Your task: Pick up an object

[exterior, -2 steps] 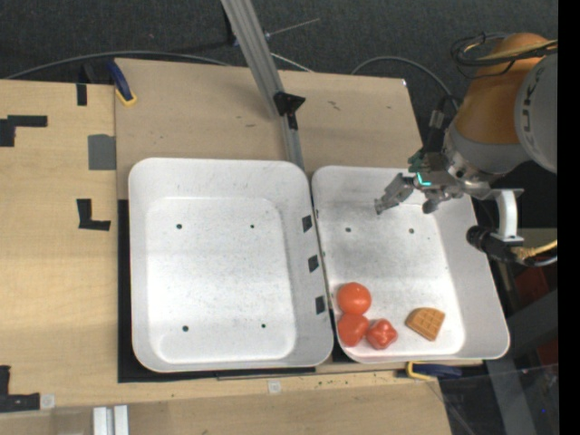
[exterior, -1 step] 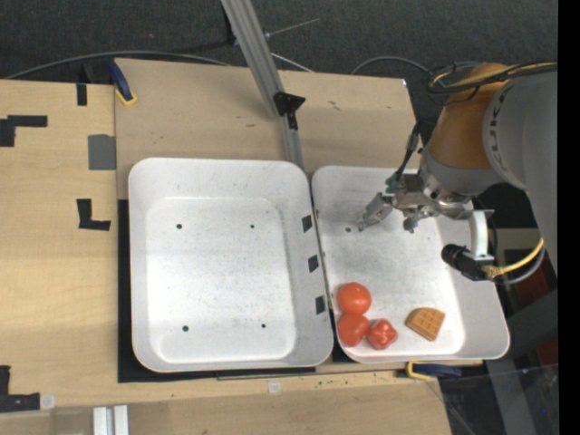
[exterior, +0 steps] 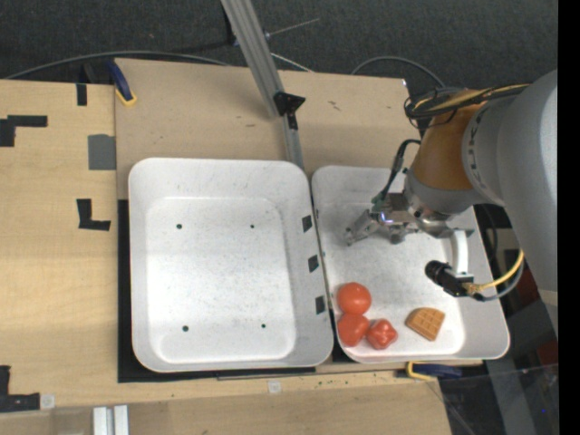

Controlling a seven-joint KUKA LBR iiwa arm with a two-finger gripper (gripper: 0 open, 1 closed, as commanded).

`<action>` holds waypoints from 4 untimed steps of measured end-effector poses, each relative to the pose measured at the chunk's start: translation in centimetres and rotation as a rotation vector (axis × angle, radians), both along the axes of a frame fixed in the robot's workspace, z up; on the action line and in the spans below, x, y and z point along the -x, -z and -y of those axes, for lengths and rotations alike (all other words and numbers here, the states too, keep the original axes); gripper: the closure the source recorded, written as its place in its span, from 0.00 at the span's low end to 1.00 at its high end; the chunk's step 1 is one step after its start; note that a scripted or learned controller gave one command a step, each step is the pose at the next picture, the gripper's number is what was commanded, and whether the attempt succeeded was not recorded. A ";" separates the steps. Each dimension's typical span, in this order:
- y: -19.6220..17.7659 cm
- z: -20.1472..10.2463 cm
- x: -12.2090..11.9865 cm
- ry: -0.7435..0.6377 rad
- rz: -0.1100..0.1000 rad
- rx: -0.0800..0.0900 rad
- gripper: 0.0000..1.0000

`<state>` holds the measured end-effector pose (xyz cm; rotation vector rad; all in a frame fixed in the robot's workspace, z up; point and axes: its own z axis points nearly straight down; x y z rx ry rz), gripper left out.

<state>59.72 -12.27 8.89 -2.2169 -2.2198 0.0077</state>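
So the gripper (exterior: 362,232) hangs over the right bin (exterior: 353,188), near its far left part, fingers spread, nothing between them. Three red pieces (exterior: 355,298) and a tan cracker (exterior: 425,323) sit along the bin's near edge.

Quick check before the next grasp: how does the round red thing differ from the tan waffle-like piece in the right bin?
The round red object is ball-shaped and glossy red; the tan piece is flat, squarish and orange-brown with a gridded face. The red one sits by the bin's left wall, touching another red item; the tan one lies apart, further right. Both rest in the right bin, nearer the camera than the gripper.
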 end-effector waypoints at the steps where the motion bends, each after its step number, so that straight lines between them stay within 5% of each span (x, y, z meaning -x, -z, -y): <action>1: -1.3 -0.1 -0.1 -0.002 0.004 -0.002 1.00; 3: -13.3 0.0 -0.8 -0.001 0.012 0.001 1.00; 4: -15.6 0.0 -0.9 0.000 0.008 0.000 1.00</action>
